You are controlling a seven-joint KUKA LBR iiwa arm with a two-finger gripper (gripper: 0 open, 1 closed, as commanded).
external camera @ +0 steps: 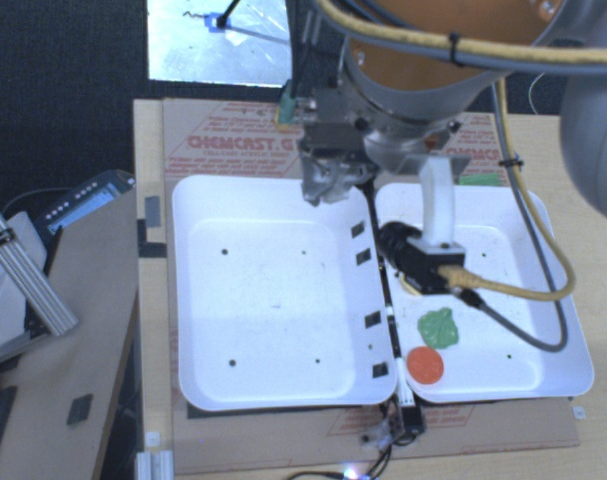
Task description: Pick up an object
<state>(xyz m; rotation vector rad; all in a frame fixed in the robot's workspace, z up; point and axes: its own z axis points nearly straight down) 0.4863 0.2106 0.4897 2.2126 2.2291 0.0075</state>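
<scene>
Overhead, the arm (453, 28) takes up the far right of the scene, a grey shell with an orange band (433, 8) above the wrist, reaching in toward the middle.

Bench (93, 368): pale wood top, running out to the left and near edge.

Cardboard sheet (233, 138): brown with red print, lying flat on the bench under both bins, its far strip and near edge showing.

Left bin (273, 288): shallow, white, a few dark specks on its floor.

Right bin (513, 358): same make, set edge to edge with the left one.

Gripper (333, 190): grey metal, hanging over the far right corner of the left bin, just beside the seam where the two bins meet. Whether it is spread or pressed together cannot be told from this angle, as the body of it hides the tips. Nothing is seen pinched in it.

Green lump (438, 328): crumpled and irregular, lying on the floor of the right bin in its near left part, well apart from the gripper.

Orange round piece (425, 365): just near of the green lump, close to it or touching, by the near left corner of the right bin.

Black clips (363, 258): small, spaced in a row along the seam between the bins.
</scene>
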